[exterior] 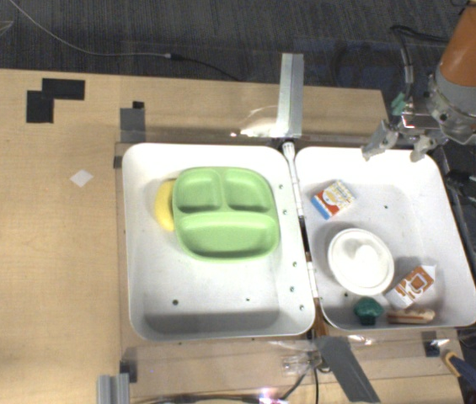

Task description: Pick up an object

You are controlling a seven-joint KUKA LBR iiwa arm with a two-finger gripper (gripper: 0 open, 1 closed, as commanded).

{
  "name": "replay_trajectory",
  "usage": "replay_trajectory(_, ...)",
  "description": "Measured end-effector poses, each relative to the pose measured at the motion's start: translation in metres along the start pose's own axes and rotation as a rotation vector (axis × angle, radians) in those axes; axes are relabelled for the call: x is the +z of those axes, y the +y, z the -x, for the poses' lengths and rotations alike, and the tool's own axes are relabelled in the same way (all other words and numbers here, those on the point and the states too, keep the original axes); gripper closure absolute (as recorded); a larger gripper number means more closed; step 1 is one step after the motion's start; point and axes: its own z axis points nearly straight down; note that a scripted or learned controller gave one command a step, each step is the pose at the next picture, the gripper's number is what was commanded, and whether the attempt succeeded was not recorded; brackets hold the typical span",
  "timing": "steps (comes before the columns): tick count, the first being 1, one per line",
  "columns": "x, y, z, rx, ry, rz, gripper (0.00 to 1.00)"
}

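Observation:
My gripper [398, 146] hangs over the far edge of the right bin [440, 200], its two fingers spread apart with nothing between them. Below it in that bin lie a small red, white and blue carton [332, 199], a white round bowl [360, 260], a brown and white carton [414, 284], a dark green round object [368, 310] and a tan stick-shaped piece [409, 316]. The left bin [145, 293] holds a green divided tray [223, 211] with a yellow object [163, 206] partly hidden under its left side.
A metal post [291, 93] stands upright behind the seam between the two bins. The grey arm with its orange band [473, 45] comes in from the upper right. Cables run along the right side of the bench.

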Motion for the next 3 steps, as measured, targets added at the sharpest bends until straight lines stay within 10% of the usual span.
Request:
replay_trajectory(1, 0.152, 0.003, -0.03, -0.048, 0.0, 0.002, 0.0)
replay_trajectory(2, 0.069, 0.031, -0.046, -0.282, 0.0, 0.002, 0.0)
replay_trajectory(3, 0.156, -0.005, -0.011, -0.369, -0.003, 0.011, 0.0)
